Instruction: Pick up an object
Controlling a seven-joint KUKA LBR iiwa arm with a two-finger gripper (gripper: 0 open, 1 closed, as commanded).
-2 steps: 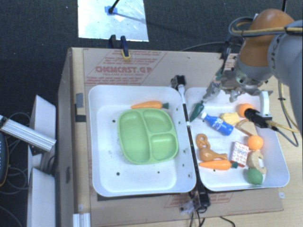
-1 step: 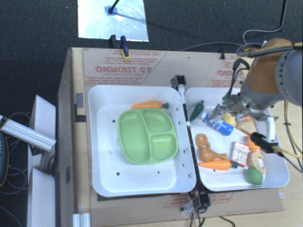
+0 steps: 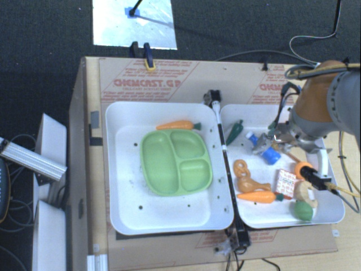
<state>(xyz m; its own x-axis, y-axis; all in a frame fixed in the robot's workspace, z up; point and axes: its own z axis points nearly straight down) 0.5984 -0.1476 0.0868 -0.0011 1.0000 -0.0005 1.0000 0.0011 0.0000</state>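
Two shallow white bins stand side by side on the bench; we enter their contents in turn.

Left bin (image 3: 121,208): one green divided plate (image 3: 176,161) at the middle. One orange carrot (image 3: 177,126) lies crosswise just beyond the plate, near the far wall.

Right bin (image 3: 334,212), far half:
- The arm (image 3: 316,103) reaches in from the right, its gripper (image 3: 268,143) low over the bin floor. We cannot tell whether the gripper is released or clenched, and we see nothing held in it.
- One blue block (image 3: 272,156) lies on the floor just beside the gripper, on its near side.
- One small blue piece (image 3: 252,137) lies close on the gripper's left.
- One green pepper (image 3: 234,131) lies tilted by the wall that divides the bins.

Right bin, near half, crowded:
- One orange pretzel (image 3: 241,167), with a tan curved piece (image 3: 251,183) touching it.
- A second carrot (image 3: 256,197) lying flat just in front of the tan piece.
- One red-and-white packet (image 3: 285,182) just right of this carrot.
- One green ball (image 3: 303,210) at the near right corner, with a pale lumpy piece (image 3: 305,194) against it.
- One small orange rounded thing (image 3: 303,169) to the right of the blue block, partly covered by the robot.

The blue block has the small blue piece on one side and the orange rounded thing on the other. The cluster in the near half lies apart from it.
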